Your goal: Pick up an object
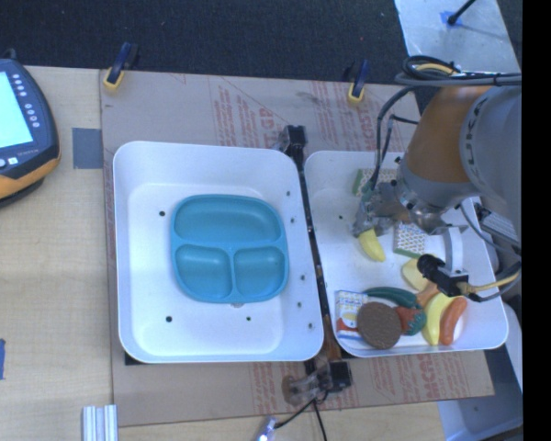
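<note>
1. Two white bins sit side by side on the desk point(55, 283). The left bin point(138, 246) carries just a blue divided plate point(228, 247), while the right bin point(335, 177) has all the toy food, so that's where any pick has to happen.
2. The arm point(459, 145) comes in from the right, and its hand point(378, 211) is low over the right bin's upper middle, right next to a small yellow piece point(373, 245).
3. Honestly can't tell if the hand is open or closed; the wrist hides that part. Nothing visibly sits in its grip.
4. The rest of the pile, a brown round cookie point(379, 324), a green piece point(392, 296) and a hot dog point(452, 320), is bunched at the near corner, well clear of the hand.
5. Best guess: it's lined up on the yellow piece because it's alone, not jammed against neighbours.
</note>
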Motion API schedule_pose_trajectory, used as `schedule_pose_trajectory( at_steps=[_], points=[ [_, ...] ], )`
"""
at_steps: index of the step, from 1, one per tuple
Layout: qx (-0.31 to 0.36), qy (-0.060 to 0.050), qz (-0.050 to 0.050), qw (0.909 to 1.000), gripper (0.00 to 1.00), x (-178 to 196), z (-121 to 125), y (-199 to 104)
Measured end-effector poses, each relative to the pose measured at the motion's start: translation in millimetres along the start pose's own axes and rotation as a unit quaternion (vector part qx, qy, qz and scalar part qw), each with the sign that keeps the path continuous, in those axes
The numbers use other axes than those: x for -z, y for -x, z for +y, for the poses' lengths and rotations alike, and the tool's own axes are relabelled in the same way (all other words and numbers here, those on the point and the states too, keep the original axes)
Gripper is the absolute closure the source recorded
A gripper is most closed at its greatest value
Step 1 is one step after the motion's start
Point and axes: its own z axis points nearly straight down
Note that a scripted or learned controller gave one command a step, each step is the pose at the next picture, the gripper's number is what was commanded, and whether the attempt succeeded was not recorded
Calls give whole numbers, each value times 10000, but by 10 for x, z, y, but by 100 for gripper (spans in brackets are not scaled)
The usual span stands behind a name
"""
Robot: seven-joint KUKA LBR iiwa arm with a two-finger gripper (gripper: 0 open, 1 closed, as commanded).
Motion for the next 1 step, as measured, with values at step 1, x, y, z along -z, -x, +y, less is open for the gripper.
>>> schedule_pose_trajectory(
  at_steps=[1],
  points=[
    [-25,27,11,10000,100,917,632,-304]
  ],
)
